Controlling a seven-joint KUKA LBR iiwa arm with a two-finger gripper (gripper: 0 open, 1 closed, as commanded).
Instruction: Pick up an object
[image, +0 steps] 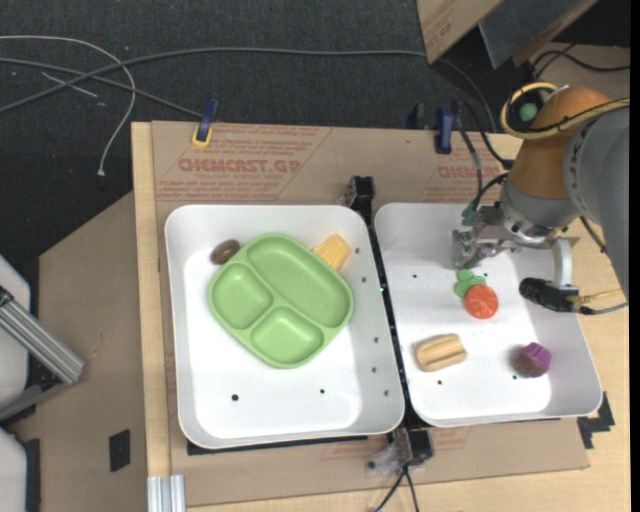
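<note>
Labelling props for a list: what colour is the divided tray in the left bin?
Light green; the divided tray shows plainly in the camera view.

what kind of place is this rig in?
Likely a robotics lab test bench, not a kitchen. Two white bins sit on a cardboard sheet held by blue clamps, loose cables trail over dark carpet, and the food is toy, such as the carrot.

Place: a robot lab or test workshop.
Surface (300, 160): a cardboard-covered board, held by blue clamps (206, 120) at its far edge.
Floor: dark carpet with loose white cables (70, 70) trailing across it.
Setup: two white bins (290, 400) side by side holding toy food.
Machine: an industrial arm (560, 150) reaching in.
</note>
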